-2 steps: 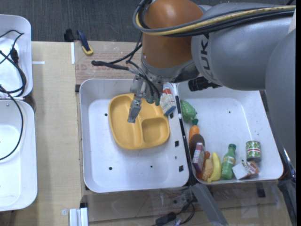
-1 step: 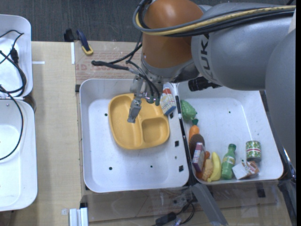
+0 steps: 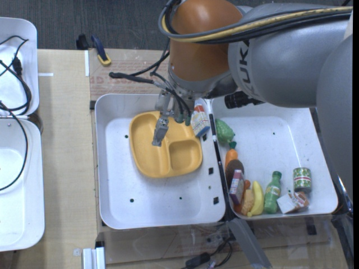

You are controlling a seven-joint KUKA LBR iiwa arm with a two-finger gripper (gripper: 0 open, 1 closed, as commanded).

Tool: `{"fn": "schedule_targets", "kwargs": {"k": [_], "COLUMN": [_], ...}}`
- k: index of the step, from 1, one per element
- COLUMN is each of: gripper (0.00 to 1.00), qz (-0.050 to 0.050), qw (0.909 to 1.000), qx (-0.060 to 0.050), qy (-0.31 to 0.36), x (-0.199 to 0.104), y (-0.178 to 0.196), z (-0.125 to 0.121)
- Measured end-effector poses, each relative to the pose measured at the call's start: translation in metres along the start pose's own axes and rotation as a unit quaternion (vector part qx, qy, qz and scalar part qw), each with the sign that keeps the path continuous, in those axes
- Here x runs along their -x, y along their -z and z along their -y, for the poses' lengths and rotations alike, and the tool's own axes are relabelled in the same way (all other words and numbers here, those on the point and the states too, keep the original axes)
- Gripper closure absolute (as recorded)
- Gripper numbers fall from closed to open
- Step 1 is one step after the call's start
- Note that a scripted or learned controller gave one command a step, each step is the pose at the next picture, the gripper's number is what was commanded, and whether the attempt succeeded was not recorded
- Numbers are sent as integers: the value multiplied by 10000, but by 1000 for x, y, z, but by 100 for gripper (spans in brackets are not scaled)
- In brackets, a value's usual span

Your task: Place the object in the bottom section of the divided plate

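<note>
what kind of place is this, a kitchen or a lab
Probably a robotics lab, not a kitchen: a grey arm reaches over two white bins, toy food fills one, and loose cables lie nearby.

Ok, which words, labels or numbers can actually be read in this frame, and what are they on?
"UK", cut off by the frame: grey arm housing.
Blue-and-white carton beside the gripper: print blurred.
Green can label: too small.
Small dark bottle label: unreadable.
White packet: unreadable.

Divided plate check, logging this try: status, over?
End effector above the yellow divided plate in the left bin. Small white carton at plate's right edge, beside the end effector. Plate sections bare. Nothing blocking.
</note>
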State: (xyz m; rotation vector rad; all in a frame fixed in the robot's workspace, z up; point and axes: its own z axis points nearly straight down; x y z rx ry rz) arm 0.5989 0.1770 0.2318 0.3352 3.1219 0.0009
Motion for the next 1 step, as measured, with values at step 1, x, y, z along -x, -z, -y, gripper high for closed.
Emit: {"fn": "schedule_targets", "kwargs": {"k": [1], "gripper": [0], "qz": [0], "qw": [10000], "qx": [0], "qy": [0], "x": [0], "y": [0], "z": [0]}}
